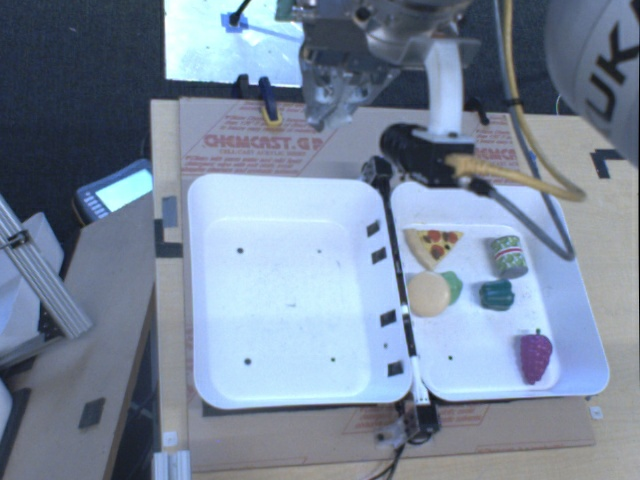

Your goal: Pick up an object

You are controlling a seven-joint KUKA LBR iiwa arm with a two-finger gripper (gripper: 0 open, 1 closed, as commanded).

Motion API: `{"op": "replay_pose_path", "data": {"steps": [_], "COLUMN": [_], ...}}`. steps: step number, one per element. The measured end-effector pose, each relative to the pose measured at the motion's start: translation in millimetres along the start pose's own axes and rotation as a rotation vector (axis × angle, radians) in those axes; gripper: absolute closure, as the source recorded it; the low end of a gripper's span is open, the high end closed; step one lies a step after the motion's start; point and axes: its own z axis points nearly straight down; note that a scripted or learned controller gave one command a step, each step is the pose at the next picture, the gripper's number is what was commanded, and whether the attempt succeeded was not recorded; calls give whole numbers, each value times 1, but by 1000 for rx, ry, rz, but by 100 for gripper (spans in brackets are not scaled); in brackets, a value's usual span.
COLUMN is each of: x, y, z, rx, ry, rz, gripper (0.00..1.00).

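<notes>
I see my pincer [328, 103] hovering above the worktop [250, 138] behind the bins; whether it's apart, I cannot tell. In the right bin [575, 308] lie pizza slice [434, 245], can [508, 255], green pepper [496, 294], grapes [535, 356]

We see two shallow white bins side by side on a wooden bench [168, 258]. The left bin [290, 203] and the right bin [575, 318] touch along a dark seam with small black clips [380, 256]. Under them lies a brown cardboard sheet [240, 140] with red lettering. A blue and yellow clamp [268, 103] grips its far edge. Left of the bench, a small device with a lit screen [115, 193] rests near a ribbed metal bar [35, 273].
</notes>
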Motion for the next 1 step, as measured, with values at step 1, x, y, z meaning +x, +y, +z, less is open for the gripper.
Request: {"op": "replay_pose_path", "data": {"steps": [1], "x": [0], "y": [0], "z": [0], "rx": [1], "ry": [0], "rz": [-1], "gripper": [0]}}
